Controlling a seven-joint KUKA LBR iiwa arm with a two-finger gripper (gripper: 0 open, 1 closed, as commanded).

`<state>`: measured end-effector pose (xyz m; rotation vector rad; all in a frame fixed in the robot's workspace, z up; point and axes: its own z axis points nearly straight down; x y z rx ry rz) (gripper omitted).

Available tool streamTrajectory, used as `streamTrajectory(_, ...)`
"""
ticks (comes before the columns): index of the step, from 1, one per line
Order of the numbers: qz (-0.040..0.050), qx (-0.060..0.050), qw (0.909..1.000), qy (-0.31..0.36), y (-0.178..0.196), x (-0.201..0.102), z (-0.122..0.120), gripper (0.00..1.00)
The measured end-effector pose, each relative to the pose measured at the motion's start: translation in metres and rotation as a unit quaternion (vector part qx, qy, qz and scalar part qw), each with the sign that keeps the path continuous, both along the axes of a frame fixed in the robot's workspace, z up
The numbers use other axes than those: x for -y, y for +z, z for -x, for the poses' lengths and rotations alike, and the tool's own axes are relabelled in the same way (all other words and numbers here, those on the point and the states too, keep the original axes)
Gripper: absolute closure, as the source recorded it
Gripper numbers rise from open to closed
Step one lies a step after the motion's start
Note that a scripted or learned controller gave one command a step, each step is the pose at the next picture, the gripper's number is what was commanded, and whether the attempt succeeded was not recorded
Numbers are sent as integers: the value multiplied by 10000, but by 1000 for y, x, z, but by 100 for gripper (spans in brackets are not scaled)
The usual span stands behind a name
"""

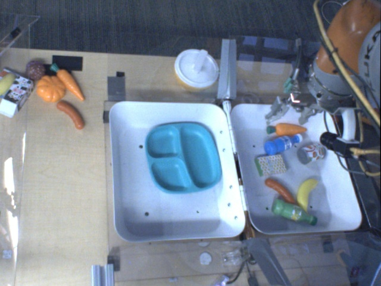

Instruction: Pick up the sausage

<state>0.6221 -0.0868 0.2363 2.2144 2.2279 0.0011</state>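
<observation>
The gripper (pixel 292 107) hangs over the far edge of the right bin (pixel 351 219), its fingers spread and pinching nothing. Just below it lies a carrot (pixel 288 128), then a blue bottle (pixel 281 143) and a green-edged sponge (pixel 271 164). Past those, toward the bin's near side, lies the sausage (pixel 280 189) — well apart from the gripper, its long axis running diagonally. The coming move, I judge, is a reach toward the near edge, fingers turned across that diagonal — a banana (pixel 306 192) and green bottle (pixel 294 213) crowd it.

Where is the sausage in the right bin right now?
The sausage lies in the lower middle of the right bin, between the green sponge above, the green bottle below and the banana to its right.
</observation>
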Motion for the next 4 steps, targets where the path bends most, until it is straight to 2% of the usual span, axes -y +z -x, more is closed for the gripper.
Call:
streamTrajectory(1,-1,7,9904,1380,1,-85,19,0)
streamTrajectory(2,1,6,9349,3549,-53,-99,77,0)
streamTrajectory(3,1,9,9210,3894,-21,-70,131,0)
streamTrajectory(4,14,23,7892,6141,-39,-60,78,0)
